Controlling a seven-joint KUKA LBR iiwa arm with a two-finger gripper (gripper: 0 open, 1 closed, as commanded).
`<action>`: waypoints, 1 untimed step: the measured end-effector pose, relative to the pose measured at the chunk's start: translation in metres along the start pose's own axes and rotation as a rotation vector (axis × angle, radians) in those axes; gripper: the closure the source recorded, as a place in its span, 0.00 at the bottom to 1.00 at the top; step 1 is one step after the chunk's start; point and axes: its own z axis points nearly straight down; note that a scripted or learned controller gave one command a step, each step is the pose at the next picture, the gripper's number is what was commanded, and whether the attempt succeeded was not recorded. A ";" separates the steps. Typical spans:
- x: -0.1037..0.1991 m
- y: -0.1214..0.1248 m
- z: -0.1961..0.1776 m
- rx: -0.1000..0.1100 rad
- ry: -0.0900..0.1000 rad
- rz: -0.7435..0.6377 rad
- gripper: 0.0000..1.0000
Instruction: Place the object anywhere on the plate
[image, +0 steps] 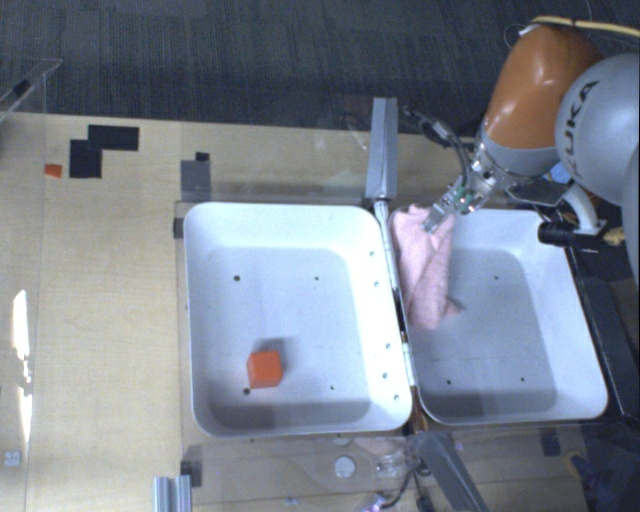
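A pink cloth hangs in a long fold over the left side of the right bin, close to the divider between the bins. Its top end is pinched between the fingers of my gripper, which is shut on it near the bin's back left corner. The cloth's lower end reaches down to the bin floor. The arm's orange band sits above the bin's back edge.
The left bin holds a small orange cube near its front left. A grey metal post stands behind the gap between the bins. Black markers lie on the wooden bench at far left.
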 end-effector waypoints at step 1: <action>-0.001 0.004 -0.038 0.000 0.000 -0.005 1.00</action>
